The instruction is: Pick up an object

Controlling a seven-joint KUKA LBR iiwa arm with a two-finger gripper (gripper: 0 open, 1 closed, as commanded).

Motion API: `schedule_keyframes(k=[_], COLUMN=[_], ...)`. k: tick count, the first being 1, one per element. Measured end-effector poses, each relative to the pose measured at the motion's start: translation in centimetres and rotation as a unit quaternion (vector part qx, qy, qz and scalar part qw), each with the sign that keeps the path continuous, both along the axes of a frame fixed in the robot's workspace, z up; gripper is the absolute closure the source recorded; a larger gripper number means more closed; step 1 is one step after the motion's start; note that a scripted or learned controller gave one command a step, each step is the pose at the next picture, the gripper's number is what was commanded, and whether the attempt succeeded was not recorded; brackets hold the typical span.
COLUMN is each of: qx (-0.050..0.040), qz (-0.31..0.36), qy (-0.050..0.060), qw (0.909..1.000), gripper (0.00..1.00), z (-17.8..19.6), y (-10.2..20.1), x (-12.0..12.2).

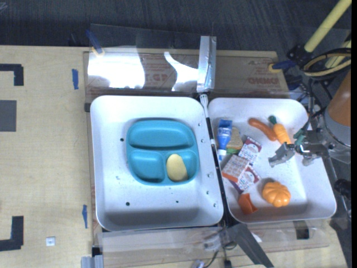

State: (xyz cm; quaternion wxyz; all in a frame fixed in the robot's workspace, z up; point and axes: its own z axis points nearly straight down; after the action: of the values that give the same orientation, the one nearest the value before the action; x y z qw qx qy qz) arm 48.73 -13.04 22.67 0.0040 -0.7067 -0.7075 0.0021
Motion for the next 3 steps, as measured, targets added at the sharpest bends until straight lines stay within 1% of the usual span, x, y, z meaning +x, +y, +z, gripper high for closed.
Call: schedule_keyframes(k=[1,2,3], qx=[-0.0007,-0.0009,-0.0009], qz=[0.047,0.024,0.025], qy=[-0.005,-0.006,-0.005], qw=[0.9989,0.9997,0.9997], gripper=[0.0,0.0,1.0], z=[-14.1,-14.2,-13.3], y=[-3.3,-4.0,-4.0], x=[-0.7,13.7,13.8])
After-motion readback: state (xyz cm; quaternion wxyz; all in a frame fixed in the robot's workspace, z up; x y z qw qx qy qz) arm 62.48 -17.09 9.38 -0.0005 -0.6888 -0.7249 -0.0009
